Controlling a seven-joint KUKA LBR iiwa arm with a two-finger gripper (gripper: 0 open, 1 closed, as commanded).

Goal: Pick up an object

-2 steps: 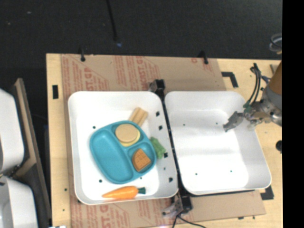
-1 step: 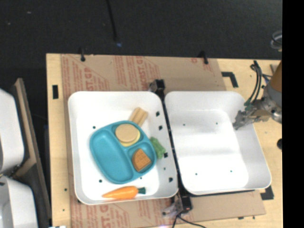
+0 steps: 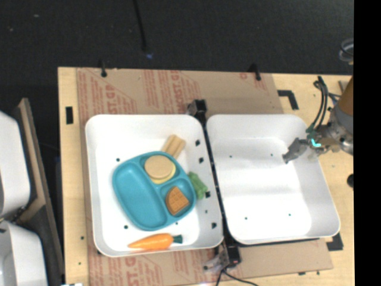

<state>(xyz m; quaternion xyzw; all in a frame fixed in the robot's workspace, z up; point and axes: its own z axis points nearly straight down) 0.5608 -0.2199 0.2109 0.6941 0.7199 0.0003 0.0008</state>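
In the left bin point(image 3: 101, 142) lies a blue divided tray point(image 3: 140, 198). A round tan biscuit point(image 3: 160, 167) and a brown waffle-like piece point(image 3: 177, 200) rest in its compartments. A light wooden block point(image 3: 174, 145) sits just behind the tray, and a small green item point(image 3: 198, 185) lies at its right side. An orange carrot point(image 3: 152, 241) lies by the bin's front wall. My gripper point(image 3: 293, 151) hangs over the right bin point(image 3: 268, 219) near its far right wall, well away from all these objects, and nothing shows in its grasp.
The two bins meet at a central divider with black clips point(image 3: 197, 108). The arm's wrist and cables point(image 3: 333, 133) come in from the right edge. Cardboard point(image 3: 149, 94) and the wooden bench surround the bins.
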